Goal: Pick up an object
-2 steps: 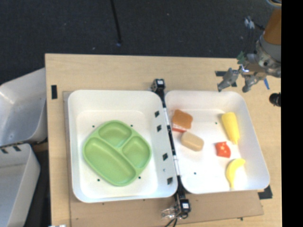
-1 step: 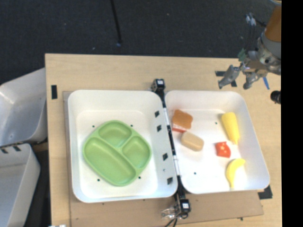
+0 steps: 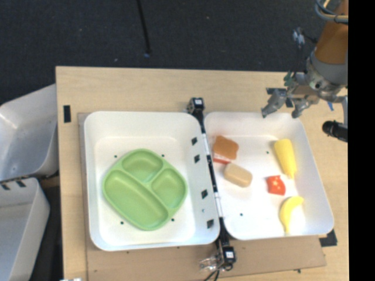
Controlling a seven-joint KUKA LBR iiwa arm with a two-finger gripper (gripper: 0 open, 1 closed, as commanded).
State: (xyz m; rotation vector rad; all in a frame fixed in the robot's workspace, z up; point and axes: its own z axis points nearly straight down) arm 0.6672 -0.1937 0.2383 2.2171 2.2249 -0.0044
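- Hovering above the far right corner of the right shallow white plastic bin [image 3: 313, 157], over bare tabletop [image 3: 176, 86]: grey two-finger pincer [image 3: 283, 108], prongs spread apart, nothing between them.
- Lying in that bin, all candidates: long yellow corn-like piece [image 3: 285, 156], orange-brown block [image 3: 225, 148], tan rounded block [image 3: 238, 175], small red piece [image 3: 276, 184], curved yellow banana [image 3: 289, 210].
- Resting in the left bin [image 3: 94, 174]: green compartmented plastic plate [image 3: 145, 188].
- Recommended: targeting the long yellow piece, nearest and well apart from its neighbours.
- Aligning prongs across its narrow width, centring, descending fully before closing.
- Risk judged: rounded surface slipping out.
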